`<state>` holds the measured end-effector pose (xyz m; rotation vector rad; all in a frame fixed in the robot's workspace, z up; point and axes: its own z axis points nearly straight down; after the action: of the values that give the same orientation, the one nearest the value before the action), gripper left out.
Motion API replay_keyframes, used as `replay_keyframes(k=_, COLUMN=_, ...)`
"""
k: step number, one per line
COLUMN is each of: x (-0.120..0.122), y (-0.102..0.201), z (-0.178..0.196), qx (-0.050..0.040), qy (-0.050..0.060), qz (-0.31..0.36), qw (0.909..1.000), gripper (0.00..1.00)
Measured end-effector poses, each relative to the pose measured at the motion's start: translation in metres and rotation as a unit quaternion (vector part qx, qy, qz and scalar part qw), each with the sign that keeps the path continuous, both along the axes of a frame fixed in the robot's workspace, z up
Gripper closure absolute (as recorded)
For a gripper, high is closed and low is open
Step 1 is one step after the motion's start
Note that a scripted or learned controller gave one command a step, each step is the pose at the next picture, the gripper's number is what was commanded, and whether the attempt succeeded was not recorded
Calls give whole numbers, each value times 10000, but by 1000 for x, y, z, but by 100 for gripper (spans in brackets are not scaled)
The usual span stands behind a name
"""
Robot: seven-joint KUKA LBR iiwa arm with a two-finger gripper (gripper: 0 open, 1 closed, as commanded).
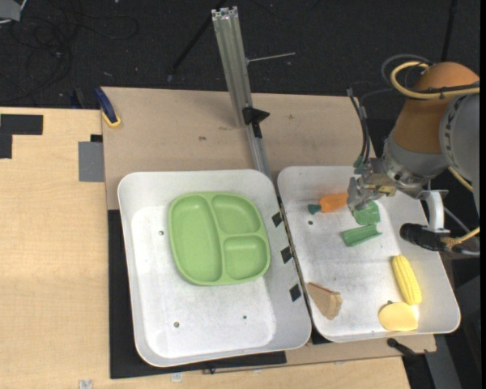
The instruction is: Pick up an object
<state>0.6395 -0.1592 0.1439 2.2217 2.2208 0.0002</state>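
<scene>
Two bins: the left bin (146,314) and the right bin (437,314) sit side by side on the surface (170,128), their inner edges nearly touching.
Camera view, pincer: the pincer (363,198) hangs over the far part of the right bin, below the orange band (437,83) of the arm (417,148), which comes in from the right.
Pincer state: cannot tell; the tips merge with the green pieces beneath them, and nothing can be made out as held between them.
Nearest thing: a green block (368,214) lies directly under the tips, touching them or just below; which, the picture does not settle.
Next nearest: a longer green piece (360,235) lies just toward the viewer from the block, its long axis running left to right with a slight tilt.
Carrot: an orange carrot (332,203) with a green end lies just to the left of the pincer, long axis left to right.
Judgement: the green block looks the likeliest target, since the move would be almost straight down; its neighbours crowd close and could be nudged.
Right bin, rest: a corn cob (406,279), a yellow lemon-like piece (398,316) and a tan wedge (326,300) lie near the front, well apart from the pincer.
Left bin: a green divided plate (219,238) lies flat, its three compartments bare.
</scene>
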Motion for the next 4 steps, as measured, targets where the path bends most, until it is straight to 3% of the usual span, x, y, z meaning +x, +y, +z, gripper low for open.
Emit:
replay_keyframes(k=2, x=-1, y=0, z=104, qx=-4, qy=-13, qz=11, qw=10000, gripper=100)
replay_keyframes(k=4, x=-43, y=96, z=109, qx=6, qy=21, qz=21, qw=10000, gripper=100)
